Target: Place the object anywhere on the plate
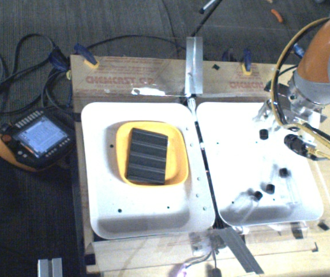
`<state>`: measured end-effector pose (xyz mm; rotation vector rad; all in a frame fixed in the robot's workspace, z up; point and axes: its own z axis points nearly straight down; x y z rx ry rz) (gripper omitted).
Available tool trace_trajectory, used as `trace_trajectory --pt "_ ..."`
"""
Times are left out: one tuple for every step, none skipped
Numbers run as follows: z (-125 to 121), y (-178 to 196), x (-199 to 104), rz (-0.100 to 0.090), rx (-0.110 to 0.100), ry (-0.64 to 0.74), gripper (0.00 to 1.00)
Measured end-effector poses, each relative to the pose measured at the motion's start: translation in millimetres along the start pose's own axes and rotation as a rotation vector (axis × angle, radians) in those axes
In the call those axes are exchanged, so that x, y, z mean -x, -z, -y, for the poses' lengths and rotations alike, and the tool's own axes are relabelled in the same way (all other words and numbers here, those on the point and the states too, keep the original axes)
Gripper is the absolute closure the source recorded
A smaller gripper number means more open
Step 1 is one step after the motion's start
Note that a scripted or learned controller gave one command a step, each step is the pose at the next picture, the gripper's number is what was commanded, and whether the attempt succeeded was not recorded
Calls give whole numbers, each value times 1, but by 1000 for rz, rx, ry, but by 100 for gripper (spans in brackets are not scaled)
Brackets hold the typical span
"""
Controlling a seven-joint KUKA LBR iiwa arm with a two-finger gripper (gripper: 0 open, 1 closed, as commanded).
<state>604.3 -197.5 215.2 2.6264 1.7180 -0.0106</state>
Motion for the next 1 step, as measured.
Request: trace_trajectory --pt "0 0 0 0 0 0 0"
